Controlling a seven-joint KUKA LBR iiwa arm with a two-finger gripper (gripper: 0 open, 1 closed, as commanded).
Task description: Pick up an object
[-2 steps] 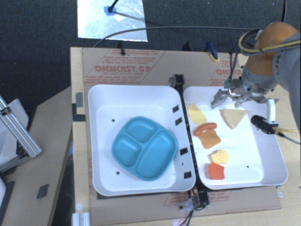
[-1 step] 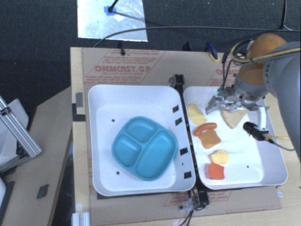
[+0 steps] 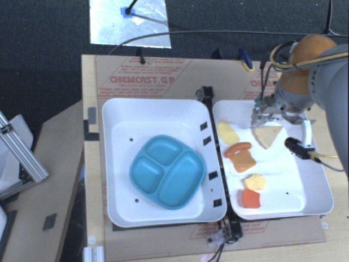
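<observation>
Right bin [image 3: 313, 201]: end effector [image 3: 267, 119] at far wall, over pale wedge [image 3: 268, 135]; finger state cannot be told. Nearby: yellow piece [image 3: 228, 131], sausage [image 3: 238, 148], orange slice [image 3: 245, 161], ridged chip [image 3: 254, 182], red block [image 3: 251, 198]. Near right corner open. Left bin [image 3: 117, 146]: blue divided plate [image 3: 167, 171].

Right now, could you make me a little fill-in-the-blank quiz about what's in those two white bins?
1. The blue divided plate lies in the ____ bin.
2. The claw hovers just above the pale ____-shaped piece.
3. The sausage lies directly above the ____-coloured toast slice.
4. The piece nearest the right bin's front edge is coloured ____.

Missing words: left; wedge; orange; red
</observation>
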